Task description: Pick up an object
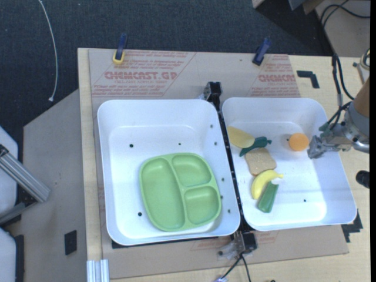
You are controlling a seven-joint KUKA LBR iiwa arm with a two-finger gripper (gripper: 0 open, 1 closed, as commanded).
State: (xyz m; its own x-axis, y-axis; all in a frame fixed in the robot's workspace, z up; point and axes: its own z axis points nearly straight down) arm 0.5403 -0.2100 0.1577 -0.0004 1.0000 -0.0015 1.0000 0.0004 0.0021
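Bright, even overhead light; soft shadows, mild glare on white bins (111, 157); sharp focus.

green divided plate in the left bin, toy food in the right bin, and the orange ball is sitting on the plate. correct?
Not quite. In the camera view the orange ball lies in the right bin, near the gripper, not on the plate. The rest holds: the green divided plate sits in the left bin, and the toy food, including the banana, is in the right bin.
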